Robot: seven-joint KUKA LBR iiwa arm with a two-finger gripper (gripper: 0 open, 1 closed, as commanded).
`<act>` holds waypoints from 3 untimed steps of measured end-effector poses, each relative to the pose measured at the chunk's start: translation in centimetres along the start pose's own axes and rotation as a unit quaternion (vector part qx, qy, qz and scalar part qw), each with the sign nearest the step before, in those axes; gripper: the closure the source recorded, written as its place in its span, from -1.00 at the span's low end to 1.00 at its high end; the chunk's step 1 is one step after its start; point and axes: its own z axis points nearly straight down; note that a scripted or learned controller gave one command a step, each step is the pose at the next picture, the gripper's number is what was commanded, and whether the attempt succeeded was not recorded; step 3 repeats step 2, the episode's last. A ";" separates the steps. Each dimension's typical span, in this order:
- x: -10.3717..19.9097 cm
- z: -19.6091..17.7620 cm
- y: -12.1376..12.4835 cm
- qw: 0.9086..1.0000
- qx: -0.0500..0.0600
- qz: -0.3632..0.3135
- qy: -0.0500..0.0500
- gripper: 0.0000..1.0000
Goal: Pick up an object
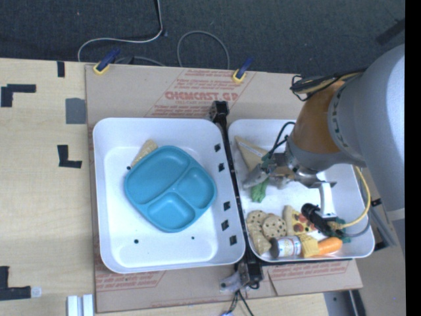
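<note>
- Camera view: two white bins side by side on a cardboard sheet; left bin, right bin.
- Left bin: one blue divided plate, three compartments; one tan wedge peeking out from under the plate's upper left edge.
- Right bin, counted: one pale wedge at upper left, one green piece, two or three brown crackers in a cluster, one pizza slice toy, one small bottle lying on its side, one orange carrot-like piece. All crowd the near half.
- Gripper over the right bin's left part, arm coming from the right. Green piece lies right at the fingertips, just below them; whether it is gripped cannot be told, and finger spacing cannot be told.
- Writing: red print on the cardboard, roughly "CHEMCAST GP"; smaller lines unreadable.
</note>
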 end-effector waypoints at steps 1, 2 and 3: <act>-0.1 -1.1 0.1 1.000 0.000 0.000 0.000 1.00; 4.9 -12.3 0.6 1.000 0.002 -0.003 0.003 1.00; 4.9 -12.3 0.6 1.000 0.002 -0.003 0.003 1.00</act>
